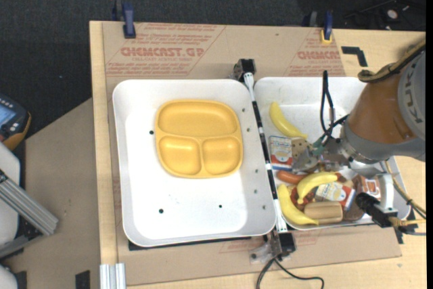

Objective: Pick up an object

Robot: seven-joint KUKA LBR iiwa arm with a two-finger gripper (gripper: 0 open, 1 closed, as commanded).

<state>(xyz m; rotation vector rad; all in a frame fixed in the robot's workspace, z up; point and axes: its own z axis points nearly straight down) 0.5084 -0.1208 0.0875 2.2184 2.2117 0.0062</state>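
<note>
The right bin (298, 90) holds a heap of toy food. A small yellow banana (282, 120) lies near its far left side. A larger banana (302, 194) curves along the near left corner. Between them lie a white packet (281, 149) and a red sausage (287, 176). A tan bread piece (323, 213) and a white and red pack (333, 193) sit at the near edge. My gripper (316, 158) is low over the middle of the heap, just above the larger banana. The orange wrist band (379, 115) rises behind it.
The left bin (135, 166) bears a yellow three-compartment plate (199, 137) in its far half. A black divider rail (260, 145) runs between the bins. Blue clamps (126, 18) hold the brown board at the back. A dark cable (326, 99) loops up from the wrist.
</note>
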